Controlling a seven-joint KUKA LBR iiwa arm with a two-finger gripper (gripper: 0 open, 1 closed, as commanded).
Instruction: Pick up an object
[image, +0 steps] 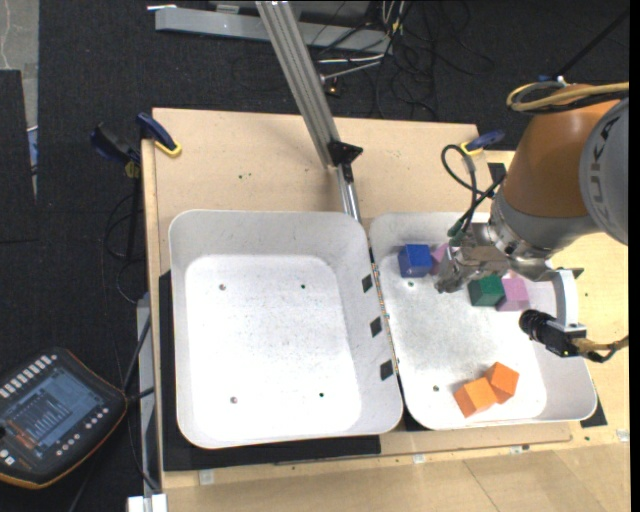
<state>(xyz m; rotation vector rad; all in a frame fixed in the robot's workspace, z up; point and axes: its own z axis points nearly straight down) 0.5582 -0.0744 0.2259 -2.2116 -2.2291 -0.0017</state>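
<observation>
The right bin holds a blue block near its back left, a green block with a pink block beside it, and two orange blocks near the front. My gripper hangs over the back of this bin, between the blue block and the green one, close to both. A small purple piece shows just behind the gripper. The wrist hides the fingertips.
The left bin lies beside the right one. A slanted metal pole crosses the bench behind the bins. Cables loop around the wrist. A teach pendant lies off the bench at front left.
</observation>
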